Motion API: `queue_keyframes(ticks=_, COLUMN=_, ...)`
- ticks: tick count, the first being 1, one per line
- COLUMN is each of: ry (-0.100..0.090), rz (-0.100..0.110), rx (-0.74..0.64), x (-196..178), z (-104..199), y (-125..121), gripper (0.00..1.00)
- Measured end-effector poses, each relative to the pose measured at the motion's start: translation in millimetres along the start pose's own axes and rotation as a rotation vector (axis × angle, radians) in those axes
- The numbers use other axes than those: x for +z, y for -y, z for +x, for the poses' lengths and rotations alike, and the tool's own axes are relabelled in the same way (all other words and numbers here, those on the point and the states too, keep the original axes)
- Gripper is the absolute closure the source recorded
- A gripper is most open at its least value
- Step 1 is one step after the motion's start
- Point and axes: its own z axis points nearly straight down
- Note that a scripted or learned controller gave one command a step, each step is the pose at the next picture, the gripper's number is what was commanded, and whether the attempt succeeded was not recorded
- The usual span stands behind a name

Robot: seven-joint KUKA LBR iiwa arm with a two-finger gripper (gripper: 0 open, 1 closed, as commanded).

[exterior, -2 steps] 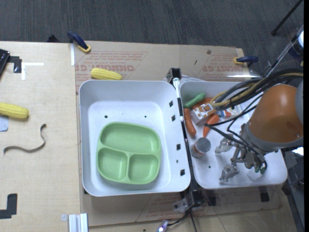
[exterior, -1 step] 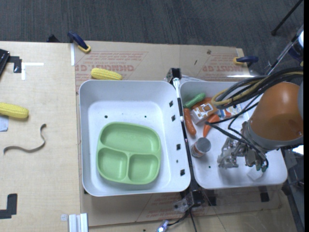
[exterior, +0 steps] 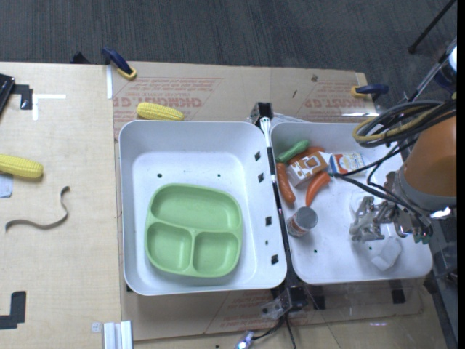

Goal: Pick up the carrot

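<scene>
Camera view: carrot (exterior: 317,187) lies at right-centre of frame in right bin (exterior: 341,267), beside a carton (exterior: 305,167). Gripper (exterior: 369,224) sits lower right, well apart; its closure cannot be told. Approach along carrot's midsection, clear of the carton.

Red print on the cardboard sheet (exterior: 218,93) under the bins — upside down, possibly "FRAGILE"; otherwise illegible.

Two bins side by side. Left bin (exterior: 131,195) holds a divided plate (exterior: 194,230). Right bin (exterior: 327,264) — carrot (exterior: 285,183) along its 9 o'clock wall, box (exterior: 306,167) just beside it, can (exterior: 301,222) at 6 o'clock of the box; gripper (exterior: 368,222) toward the bin's 3 o'clock side.
</scene>
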Motion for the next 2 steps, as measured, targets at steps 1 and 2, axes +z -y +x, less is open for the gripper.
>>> queue_keyframes(ticks=1, ry=0.001, rz=0.000, rx=0.089, x=9, z=-64, y=35, gripper=1.00)
queue_keyframes(ticks=2, ry=-0.001, rz=0.000, rx=0.002, x=9, z=-1, y=45, gripper=1.00)
